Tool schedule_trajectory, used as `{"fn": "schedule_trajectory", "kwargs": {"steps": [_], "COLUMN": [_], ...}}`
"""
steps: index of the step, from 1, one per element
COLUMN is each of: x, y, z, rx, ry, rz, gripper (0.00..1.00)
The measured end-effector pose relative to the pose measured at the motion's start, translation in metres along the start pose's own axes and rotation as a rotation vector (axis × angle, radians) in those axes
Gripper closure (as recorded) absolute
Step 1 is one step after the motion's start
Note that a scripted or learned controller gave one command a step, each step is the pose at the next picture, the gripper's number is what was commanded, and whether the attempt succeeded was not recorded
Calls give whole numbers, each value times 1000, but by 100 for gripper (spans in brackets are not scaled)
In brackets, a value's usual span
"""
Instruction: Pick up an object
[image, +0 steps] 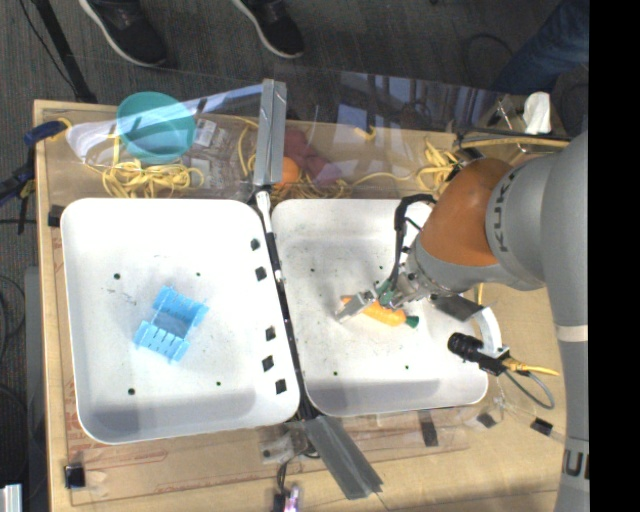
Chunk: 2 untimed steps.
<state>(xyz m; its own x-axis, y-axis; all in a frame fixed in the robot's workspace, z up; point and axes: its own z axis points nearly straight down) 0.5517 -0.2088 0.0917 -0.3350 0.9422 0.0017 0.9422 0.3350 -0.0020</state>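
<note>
Orange and carrot-shaped, a small toy (384, 315) is lying on the floor of the right bin (330, 380), near its middle. The gripper (372, 298) is reaching down right at the toy's left end, its fingers touching or nearly touching it; whether they are spread or pinching is impossible to tell from here. A blue ridged plastic piece (170, 324) is sitting alone in the left bin (100, 400), well apart from the arm.

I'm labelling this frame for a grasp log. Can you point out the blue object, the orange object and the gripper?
blue object (170, 324): camera view, middle of its ridged top, left bin.
orange object (383, 315): camera view, its orange body, right bin.
gripper (352, 305): camera view, at the fingertips.
</note>
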Motion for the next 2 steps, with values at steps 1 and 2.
{"fn": "schedule_trajectory", "kwargs": {"steps": [1, 2], "x": [-1, 33], "y": [1, -9], "z": [-11, -133], "rx": [0, -3], "ry": [-1, -3], "rz": [-4, -62], "gripper": [100, 100]}}
